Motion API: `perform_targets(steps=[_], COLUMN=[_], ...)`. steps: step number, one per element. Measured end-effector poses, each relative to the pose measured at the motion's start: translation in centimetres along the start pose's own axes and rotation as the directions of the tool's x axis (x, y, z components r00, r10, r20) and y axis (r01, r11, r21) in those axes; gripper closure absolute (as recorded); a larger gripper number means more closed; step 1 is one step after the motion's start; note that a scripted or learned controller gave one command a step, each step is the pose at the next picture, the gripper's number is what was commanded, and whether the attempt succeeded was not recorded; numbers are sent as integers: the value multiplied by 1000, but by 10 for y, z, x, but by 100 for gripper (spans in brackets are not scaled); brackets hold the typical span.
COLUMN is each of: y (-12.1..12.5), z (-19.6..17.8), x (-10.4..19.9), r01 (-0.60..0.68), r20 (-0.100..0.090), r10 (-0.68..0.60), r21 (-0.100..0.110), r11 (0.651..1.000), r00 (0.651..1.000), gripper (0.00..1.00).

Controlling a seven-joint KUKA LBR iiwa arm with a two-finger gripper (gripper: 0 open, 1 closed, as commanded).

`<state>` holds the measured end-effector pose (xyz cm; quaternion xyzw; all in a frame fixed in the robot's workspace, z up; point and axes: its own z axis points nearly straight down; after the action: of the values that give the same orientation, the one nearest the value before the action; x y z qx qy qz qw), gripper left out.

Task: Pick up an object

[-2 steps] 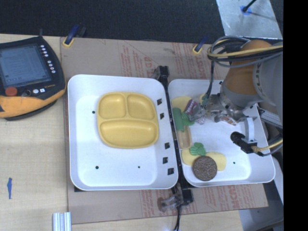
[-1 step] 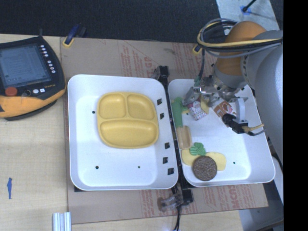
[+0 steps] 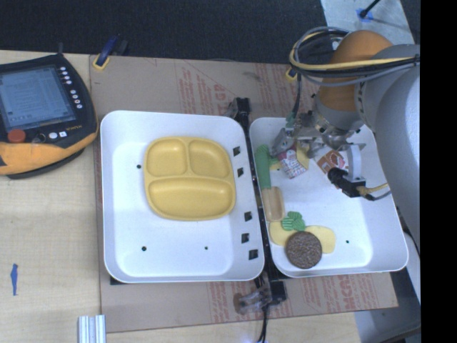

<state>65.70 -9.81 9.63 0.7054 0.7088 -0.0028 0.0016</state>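
While the claw [image 3: 308, 140] is hovering at the far edge of the right white plastic bin [image 3: 371, 243], I cannot tell its state. It is needing a straight descent onto the small red-and-white packet [image 3: 292, 165], avoiding the long green piece [image 3: 263, 166] alongside.

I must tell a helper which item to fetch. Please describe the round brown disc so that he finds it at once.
Look in the right white bin, at its near edge. The brown disc lies there on a flat yellow piece, beside a small green toy. It alone is round, dark and speckled.

No legible text anywhere.
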Motion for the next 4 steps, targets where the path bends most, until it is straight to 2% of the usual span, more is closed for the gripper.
perform_targets(steps=[4], y=[0], z=[0], x=[0], r01=[1], r20=[-1], r10=[-1], r21=[-1], r11=[1000], r00=[1000], gripper=[0])
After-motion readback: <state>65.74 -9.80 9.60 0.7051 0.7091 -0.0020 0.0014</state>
